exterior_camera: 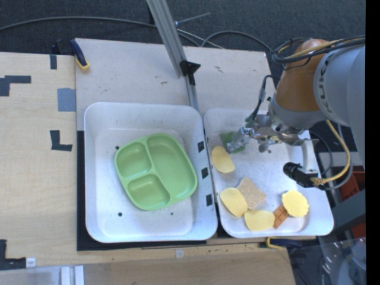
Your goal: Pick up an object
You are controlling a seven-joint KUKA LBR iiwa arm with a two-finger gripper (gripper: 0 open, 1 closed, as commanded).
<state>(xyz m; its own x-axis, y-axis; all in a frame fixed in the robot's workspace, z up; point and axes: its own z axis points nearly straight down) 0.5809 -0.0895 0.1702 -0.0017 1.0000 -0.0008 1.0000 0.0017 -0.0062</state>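
Grey arm with two-finger gripper [239,140] low over the right white bin [314,224].
Its fingers pinch a small green object [228,141] at the bin's upper left. Below lie yellow rounded pieces [222,159], a tan square slab [251,193], an orange strip [279,216]. Left bin [98,159]: a green divided plastic plate [155,171].

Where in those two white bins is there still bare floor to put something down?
In the left bin, bare strips border the green divided plate, widest along its top and bottom walls. The right bin is crowded: yellow pieces and a tan square fill its lower half; a small patch lies below the gripper.
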